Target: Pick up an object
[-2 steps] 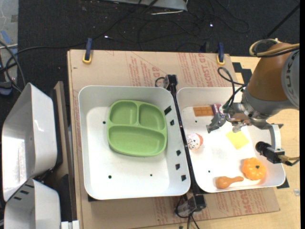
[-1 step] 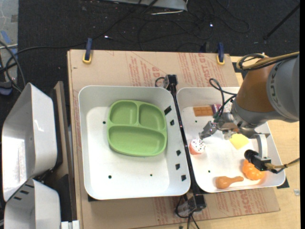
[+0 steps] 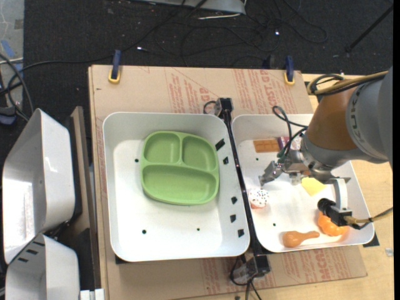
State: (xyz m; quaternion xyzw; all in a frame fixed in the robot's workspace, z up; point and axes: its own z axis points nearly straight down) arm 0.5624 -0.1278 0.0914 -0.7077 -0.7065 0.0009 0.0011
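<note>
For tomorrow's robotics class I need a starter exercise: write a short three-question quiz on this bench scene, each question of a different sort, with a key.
1. True or false: the green tray lies in the right bin.
2. Which thing lies nearest the gripper? A) the white die B) the orange duck C) the orange gourd
3. Fill in: the green tray has ___ compartments.

Key: 1. False; it lies in the left bin. 2. A. 3. Three.
</note>
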